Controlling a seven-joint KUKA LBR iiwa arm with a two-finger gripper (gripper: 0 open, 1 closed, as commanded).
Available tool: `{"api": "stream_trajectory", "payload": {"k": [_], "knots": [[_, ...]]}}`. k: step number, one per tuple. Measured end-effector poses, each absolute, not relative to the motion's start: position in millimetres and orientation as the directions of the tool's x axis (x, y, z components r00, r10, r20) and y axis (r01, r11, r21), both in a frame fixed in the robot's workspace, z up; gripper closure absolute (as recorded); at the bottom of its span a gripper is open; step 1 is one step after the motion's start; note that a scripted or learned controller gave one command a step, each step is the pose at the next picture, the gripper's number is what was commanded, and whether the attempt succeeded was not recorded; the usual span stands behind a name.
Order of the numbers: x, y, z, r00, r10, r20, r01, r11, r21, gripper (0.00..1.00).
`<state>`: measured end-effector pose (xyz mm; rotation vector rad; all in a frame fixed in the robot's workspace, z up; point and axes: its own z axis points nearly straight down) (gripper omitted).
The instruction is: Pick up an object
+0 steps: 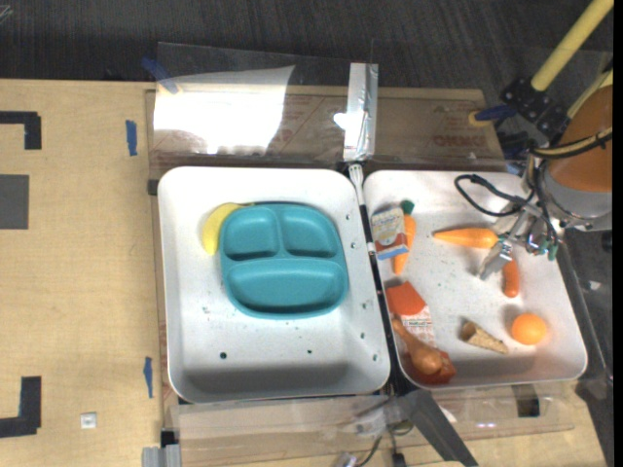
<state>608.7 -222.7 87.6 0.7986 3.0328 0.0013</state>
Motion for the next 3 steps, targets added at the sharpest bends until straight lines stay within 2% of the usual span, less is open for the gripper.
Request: {"api": "stream_trajectory", "payload": {"k": [1,2,3], "knots": [[580.2,-221.9,88.0,-0.794,0.608,-0.006,0.608,0.794,0.003,0.00],[584.0,-222.5,102.4,-0.795,0.607,-0.019,0.607,0.795,0.006,1.00],[583.7,-222.1,101.5,-0.795,0.606,-0.017,0.607,0.795,0.005,0.00]]}}
